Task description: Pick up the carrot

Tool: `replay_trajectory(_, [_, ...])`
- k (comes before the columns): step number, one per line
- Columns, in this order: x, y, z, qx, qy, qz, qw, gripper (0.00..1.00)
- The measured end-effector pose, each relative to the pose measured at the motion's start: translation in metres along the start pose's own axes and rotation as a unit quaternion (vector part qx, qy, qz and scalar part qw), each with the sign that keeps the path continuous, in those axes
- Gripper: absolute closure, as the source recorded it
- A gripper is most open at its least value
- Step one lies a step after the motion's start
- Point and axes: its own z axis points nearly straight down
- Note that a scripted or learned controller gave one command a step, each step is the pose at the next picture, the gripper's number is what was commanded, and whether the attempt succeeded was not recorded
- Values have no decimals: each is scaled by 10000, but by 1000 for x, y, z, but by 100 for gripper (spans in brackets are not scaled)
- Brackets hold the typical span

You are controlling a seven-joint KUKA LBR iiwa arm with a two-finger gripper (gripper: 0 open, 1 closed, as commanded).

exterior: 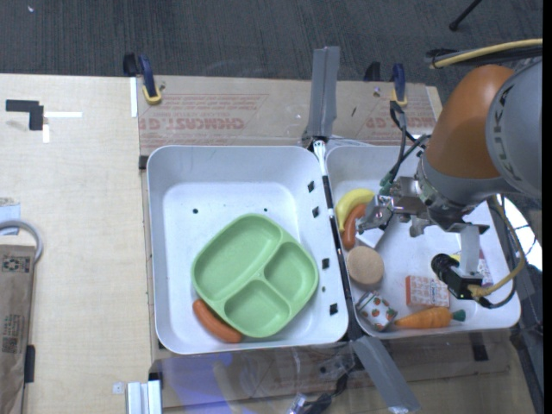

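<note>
I see the grey arm with its orange band reaching over the right shallow white bin, its two-finger gripper hovering near the bin's left wall, just beside a yellow banana and a red sausage-shaped piece. A round tan bun sits below them. The orange carrot with a green tip lies along the bin's near edge, between a small patterned carton and a small red-and-white box. In the left white bin, a green divided plastic plate rests with an orange sausage at its lower-left rim.
</note>
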Motion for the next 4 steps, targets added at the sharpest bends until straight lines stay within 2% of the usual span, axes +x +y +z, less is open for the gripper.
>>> replay_trajectory(1, [-6,80,0,-1,-6,331,9995,0])
replay_trajectory(2, [-59,62,59,9,-3,597,9982,0])
replay_trajectory(3, [-115,-19,100,-3,7,-1571,9876,0])
replay_trajectory(4, [-115,-18,92,-3,8,-1558,9878,100])
